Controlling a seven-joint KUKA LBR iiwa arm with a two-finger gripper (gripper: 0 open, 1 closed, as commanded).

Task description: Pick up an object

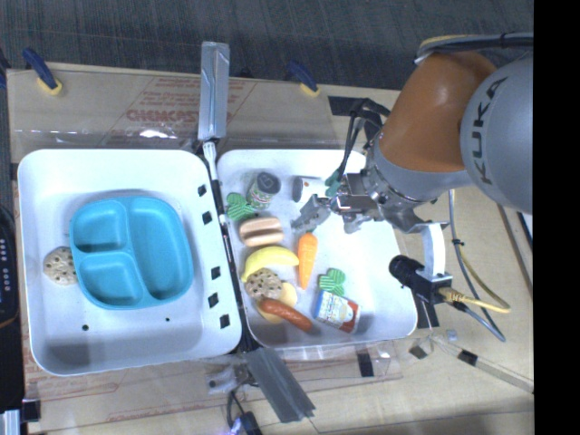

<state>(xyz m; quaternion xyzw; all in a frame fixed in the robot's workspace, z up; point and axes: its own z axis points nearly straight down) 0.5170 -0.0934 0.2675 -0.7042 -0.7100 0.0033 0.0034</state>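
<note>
Clearly, "KUKA" marks the grey arm point(494, 116).

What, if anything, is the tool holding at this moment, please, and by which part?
Nothing can be seen held: the tool hangs over the right bin, just above the toy carrot, with no object visible between its tips.

The surface point(507, 352) is pale wood, bearing two shallow white bins side by side: the left bin point(36, 243) and the right bin point(381, 279), their inner edges touching. A printed cardboard sheet point(136, 107) lies along the far edge.
</note>
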